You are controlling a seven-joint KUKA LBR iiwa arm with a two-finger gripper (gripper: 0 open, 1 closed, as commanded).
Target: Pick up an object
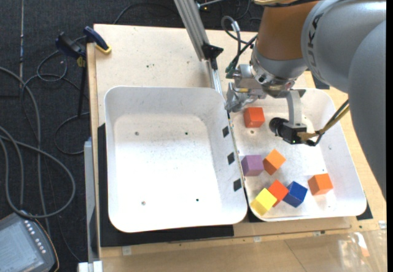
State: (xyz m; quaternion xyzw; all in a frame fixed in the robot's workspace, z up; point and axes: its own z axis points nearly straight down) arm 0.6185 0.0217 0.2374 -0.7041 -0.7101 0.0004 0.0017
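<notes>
Over the right bin [344, 200], gripper [245, 102] poised above red-orange cube [253, 116]; approach step, by the look of it.
Finger state impossible to tell; next calls for descending squarely onto that cube.

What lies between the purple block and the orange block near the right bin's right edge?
In the camera view, a smaller orange block sits between the purple block and the right-edge orange block, close beside the purple one.
</notes>
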